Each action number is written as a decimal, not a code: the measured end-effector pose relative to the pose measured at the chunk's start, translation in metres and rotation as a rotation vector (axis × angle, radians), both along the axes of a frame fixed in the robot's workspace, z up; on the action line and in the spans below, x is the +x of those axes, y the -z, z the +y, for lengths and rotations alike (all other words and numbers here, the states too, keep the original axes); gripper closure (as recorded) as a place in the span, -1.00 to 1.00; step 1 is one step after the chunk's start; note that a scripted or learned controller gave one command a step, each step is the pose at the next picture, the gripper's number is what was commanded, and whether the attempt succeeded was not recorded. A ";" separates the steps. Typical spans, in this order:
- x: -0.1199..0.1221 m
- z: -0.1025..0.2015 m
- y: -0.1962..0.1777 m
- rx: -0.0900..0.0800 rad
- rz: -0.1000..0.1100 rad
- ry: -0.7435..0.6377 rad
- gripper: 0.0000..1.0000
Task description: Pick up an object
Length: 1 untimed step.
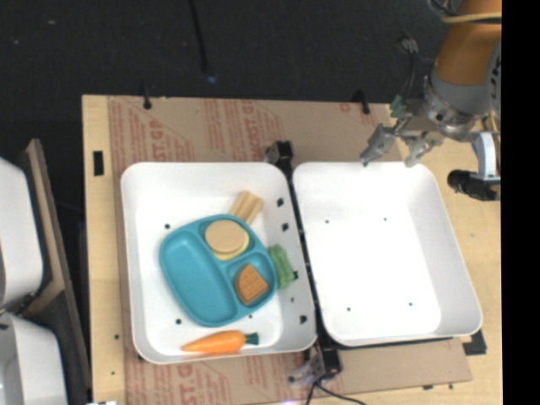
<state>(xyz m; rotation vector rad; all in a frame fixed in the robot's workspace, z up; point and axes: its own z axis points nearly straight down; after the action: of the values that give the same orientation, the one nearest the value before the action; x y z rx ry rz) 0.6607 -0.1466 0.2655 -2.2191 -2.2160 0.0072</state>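
Two white bins, the left bin (135,251) and the right bin (439,251), look like smooth, faintly glossy plastic on a desk (211,129) of matt, pale wood-like board printed with red lettering. A blue tray (190,277) appears as glossy plastic; the orange carrot (215,342) looks smooth, toy-like. The hand (395,152) shows dull grey metal.

Tray (192,278) in left bin (143,201), carrot (221,342) seemingly just before it.

grey arm, orange-banded wrist, gripper (393,152) downward with fingers (374,148) apart
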 end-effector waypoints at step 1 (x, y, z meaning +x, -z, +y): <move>0.001 0.000 -0.005 -0.001 -0.008 -0.001 -1.00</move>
<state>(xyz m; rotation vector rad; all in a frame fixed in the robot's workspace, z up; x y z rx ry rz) 0.6620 -0.1464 0.2705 -2.2228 -2.2215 -0.0011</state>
